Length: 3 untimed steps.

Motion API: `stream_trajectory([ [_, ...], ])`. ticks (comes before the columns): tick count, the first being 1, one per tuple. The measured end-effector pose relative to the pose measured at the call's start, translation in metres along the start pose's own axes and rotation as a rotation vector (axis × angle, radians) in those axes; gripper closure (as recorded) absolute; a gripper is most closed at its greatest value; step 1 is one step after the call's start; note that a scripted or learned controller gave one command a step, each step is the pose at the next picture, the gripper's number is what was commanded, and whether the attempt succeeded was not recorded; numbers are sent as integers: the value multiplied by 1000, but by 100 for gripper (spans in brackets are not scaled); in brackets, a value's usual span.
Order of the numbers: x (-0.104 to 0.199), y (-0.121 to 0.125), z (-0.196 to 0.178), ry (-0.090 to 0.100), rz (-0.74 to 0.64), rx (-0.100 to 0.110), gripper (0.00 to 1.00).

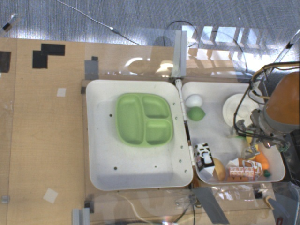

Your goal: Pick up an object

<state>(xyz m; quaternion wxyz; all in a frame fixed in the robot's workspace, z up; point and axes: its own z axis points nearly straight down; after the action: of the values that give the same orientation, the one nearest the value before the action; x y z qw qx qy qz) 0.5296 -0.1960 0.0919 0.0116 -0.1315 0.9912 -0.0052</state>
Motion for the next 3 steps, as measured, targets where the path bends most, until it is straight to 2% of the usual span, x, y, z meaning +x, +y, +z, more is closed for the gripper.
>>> stream_trajectory([
  [1, -98, 11, 5, 7, 150, -10, 0],
  [2, -25, -18, 2, 9, 28, -6, 0],
  [3, -32, -18, -13, -11, 21, 2, 100],
])
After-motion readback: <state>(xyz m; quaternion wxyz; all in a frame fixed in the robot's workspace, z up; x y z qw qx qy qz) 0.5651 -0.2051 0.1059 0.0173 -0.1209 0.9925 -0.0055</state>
